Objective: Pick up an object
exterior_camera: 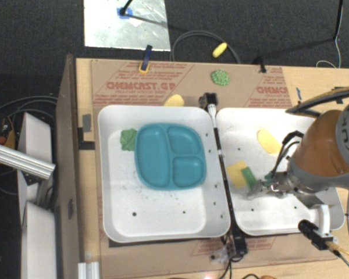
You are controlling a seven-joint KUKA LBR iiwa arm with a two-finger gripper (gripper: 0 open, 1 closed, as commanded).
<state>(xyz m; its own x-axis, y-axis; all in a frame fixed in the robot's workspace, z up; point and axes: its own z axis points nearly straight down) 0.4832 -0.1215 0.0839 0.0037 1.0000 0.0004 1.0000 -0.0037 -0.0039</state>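
The end effector (257,186) sits low in the right bin (291,221) beside a yellow-green block (241,174); its grip state I cannot tell. Centre squarely over it before closing.

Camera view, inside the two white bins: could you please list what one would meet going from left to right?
Green leafy piece → blue divided plate → yellow block with a green piece against its right side → yellow oval piece → the arm's orange band.
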